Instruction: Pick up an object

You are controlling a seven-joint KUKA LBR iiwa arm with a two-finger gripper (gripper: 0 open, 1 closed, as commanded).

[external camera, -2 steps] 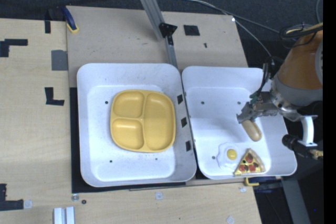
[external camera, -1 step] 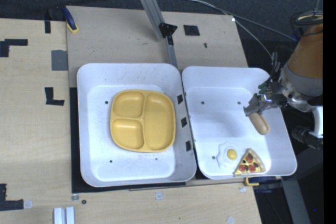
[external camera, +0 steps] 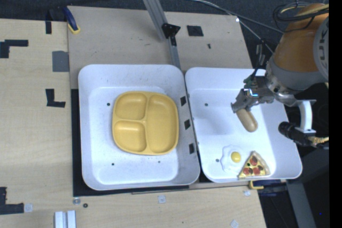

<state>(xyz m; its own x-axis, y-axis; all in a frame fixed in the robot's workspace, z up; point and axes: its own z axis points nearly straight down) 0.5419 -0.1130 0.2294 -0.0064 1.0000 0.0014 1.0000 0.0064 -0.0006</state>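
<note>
Nearest the camera, a fried egg (external camera: 231,158) and pizza slice (external camera: 254,164) lie in the right bin (external camera: 214,83) — toys, no readable writing. Just beyond, the gripper (external camera: 245,108) sits over a sausage (external camera: 247,119) — probably light, stiff, slick, best pinched mid-length. I cannot tell how the jaws stand.

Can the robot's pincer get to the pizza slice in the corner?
Probably yes. The pizza slice lies flat in the right bin, just below the pincer, with nothing on top. The fried egg sits close beside it, and the bin's wall is near.
</note>
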